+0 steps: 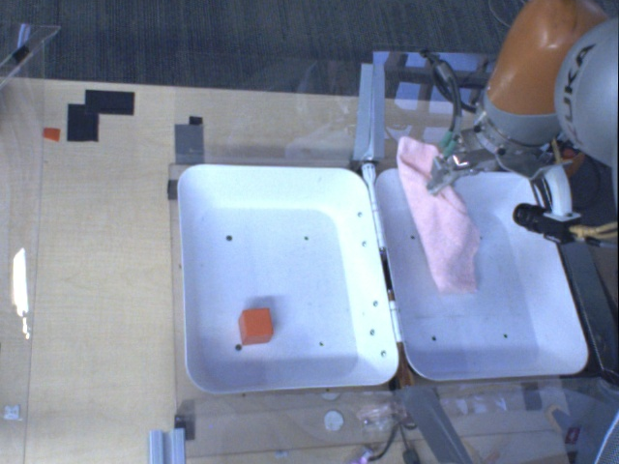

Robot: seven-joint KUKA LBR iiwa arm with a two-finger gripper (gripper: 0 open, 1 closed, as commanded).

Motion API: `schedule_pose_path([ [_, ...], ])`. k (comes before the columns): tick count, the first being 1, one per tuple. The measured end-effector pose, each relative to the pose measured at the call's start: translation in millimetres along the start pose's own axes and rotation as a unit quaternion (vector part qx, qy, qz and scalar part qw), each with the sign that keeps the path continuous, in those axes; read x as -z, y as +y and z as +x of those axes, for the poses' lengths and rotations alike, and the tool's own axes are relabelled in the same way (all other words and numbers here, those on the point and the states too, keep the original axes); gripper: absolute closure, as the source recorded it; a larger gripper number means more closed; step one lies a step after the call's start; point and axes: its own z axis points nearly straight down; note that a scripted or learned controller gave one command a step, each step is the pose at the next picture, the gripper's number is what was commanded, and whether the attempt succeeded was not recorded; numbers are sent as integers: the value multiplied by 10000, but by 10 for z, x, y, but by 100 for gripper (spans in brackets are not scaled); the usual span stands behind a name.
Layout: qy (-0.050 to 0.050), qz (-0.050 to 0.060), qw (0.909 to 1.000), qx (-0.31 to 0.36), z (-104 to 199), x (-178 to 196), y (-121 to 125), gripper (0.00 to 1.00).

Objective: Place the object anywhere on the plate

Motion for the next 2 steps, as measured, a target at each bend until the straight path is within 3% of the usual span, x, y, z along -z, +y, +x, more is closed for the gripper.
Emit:
schedule_pose_path([
  [1, 8, 1, 9798, 2002, 460, 89, -21, 100],
  [2, 7, -15, 9200, 3918, 958, 187, 18, 100],
])
